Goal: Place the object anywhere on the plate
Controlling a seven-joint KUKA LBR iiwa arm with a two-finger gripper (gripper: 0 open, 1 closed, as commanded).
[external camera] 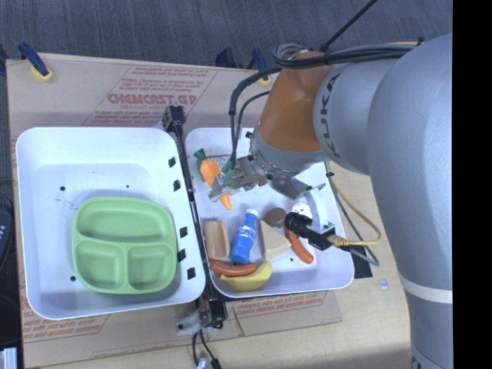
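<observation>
I cannot tell how my pincer (229, 180) stands over the small orange plastic carrot (209, 172) near the right white bin's (338, 271) far-left corner, so it may slip before the green sectioned plate (123, 244).

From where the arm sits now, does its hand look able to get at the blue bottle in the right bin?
Probably yes. The blue bottle lies uncovered just below the hand, with a bun and sausage close beside it, which might crowd a grasp.

We see the hand (228, 178) low over an orange plastic carrot (209, 172), at three o'clock from the green compartmented plastic plate (123, 244).
</observation>
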